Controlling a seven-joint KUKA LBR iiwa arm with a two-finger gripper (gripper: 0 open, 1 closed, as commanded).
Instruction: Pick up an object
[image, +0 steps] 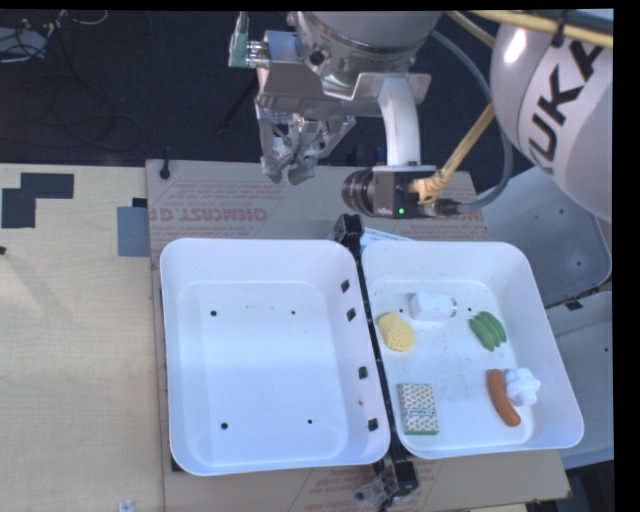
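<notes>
My gripper (296, 168) hangs high above the back edge of the left bin (180, 300), over the cardboard sheet, with nothing between its fingers; they look close together. The right bin (545, 330) holds several small items: a yellow corn cob (396, 332), a white block (431, 305), a green pea pod (488, 329), an orange carrot (503, 397) with a white piece (522, 384) at its side, and a green-patterned packet (418, 408). All of them lie well to the right of and nearer than the gripper.
A black divider (362, 340) with clips joins the two bins. A black camera unit (385, 193) with a green light and a tan cable hangs behind the right bin. Brown cardboard (230, 205) lies under the bins on a pale wooden bench.
</notes>
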